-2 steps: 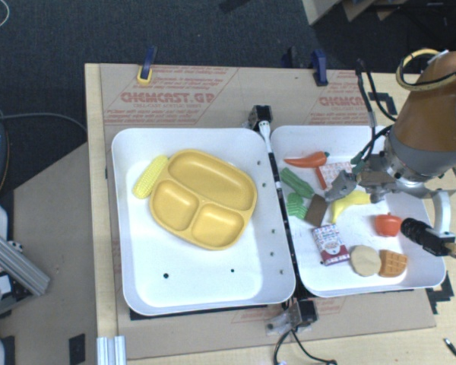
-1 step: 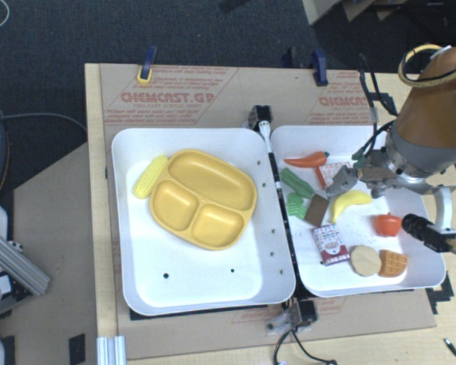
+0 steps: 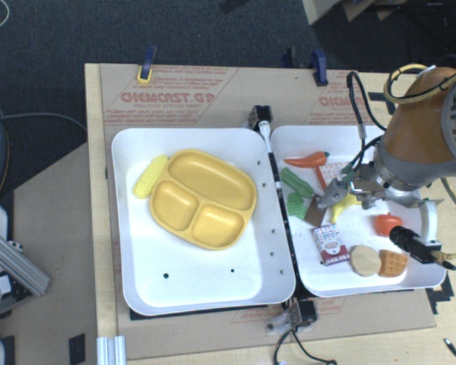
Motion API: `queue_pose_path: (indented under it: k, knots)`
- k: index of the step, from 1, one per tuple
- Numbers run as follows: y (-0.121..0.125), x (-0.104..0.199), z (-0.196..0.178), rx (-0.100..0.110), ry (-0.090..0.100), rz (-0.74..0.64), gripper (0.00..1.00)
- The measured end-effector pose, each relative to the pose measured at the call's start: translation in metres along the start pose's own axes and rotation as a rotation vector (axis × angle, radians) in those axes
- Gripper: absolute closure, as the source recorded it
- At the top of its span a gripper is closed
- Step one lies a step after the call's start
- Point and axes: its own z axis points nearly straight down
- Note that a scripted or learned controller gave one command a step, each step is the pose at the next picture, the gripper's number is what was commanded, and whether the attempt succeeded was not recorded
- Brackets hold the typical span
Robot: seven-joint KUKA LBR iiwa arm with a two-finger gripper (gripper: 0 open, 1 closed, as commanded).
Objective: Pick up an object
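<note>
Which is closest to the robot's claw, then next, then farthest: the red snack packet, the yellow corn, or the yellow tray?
From the gripper, seen from above:
1. Red snack packet, just below it in the right bin.
2. Yellow tray, middle of the left bin.
3. Yellow corn, at the tray's far left edge.

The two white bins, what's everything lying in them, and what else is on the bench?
Divided plate: one, yellow, left bin.
Toy corn cob: one, yellow, left bin, touching the plate's left rim.
Chili pepper: one, orange-red, right bin, top.
Green toys: two, right bin's left side.
Red-and-white packet: one, right bin, bottom.
Round bun: one, tan, beside a waffle.
Clamps: two, blue, bench's far edge.
Gripper: one, grey, over the right bin.
</note>
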Motion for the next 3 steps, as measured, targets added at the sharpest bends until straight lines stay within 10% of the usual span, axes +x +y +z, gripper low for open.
queue_pose_path:
  k: [2,3]
  knots:
    - [0.001,0.005,0.063,-0.003,0.000,0.000,0.00]
    - [0.001,0.005,0.052,-0.006,-0.001,0.001,1.00]
